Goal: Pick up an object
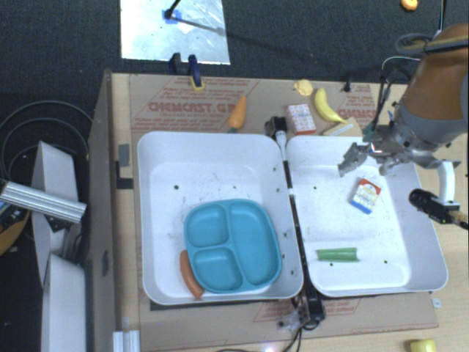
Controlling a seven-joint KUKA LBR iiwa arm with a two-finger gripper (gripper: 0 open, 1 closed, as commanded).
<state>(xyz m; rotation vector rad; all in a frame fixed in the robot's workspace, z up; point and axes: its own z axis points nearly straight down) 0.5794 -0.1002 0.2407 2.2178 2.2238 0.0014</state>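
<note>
Currently two white bins sit on the bench: left bin (157,196) holds a blue divided tray (231,244) with an orange sausage-shaped piece (190,273) touching its lower-left edge. Right bin (418,270) holds a small white-red-blue carton (366,195) and a green stick (336,254), well apart. Arm (432,94) reaches in from the right; gripper (370,160) hangs just above and beside the carton, fingers spread, nothing between them. Carton looks like the target.

Risks: carton lies flat and tilted, so a misaligned descent likely clips a corner and skids it away. Closing too high grabs air.
</note>
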